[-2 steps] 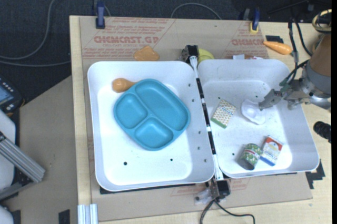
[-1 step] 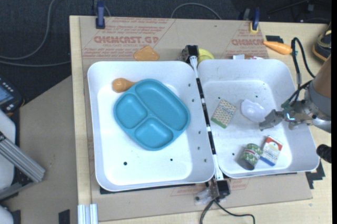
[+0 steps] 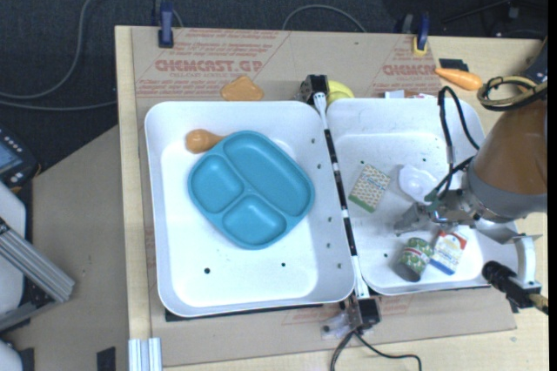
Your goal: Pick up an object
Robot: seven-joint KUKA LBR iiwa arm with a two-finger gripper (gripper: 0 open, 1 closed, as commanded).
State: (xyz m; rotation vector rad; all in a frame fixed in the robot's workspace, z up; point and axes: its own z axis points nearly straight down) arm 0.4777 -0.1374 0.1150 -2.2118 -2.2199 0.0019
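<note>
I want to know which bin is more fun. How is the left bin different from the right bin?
The left bin holds one big blue divided tray and a small orange piece; the right bin holds several small packets and a little can. The gripper is down in the right bin, not the left bin. Both are shallow, white and side by side.

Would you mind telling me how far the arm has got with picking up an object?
Done: the arm has reached into the right bin. In hand: the gripper sits low among a green can, a red-and-white packet and a patterned packet. Left: nothing is visibly lifted, so the grasp and raise remain.
</note>
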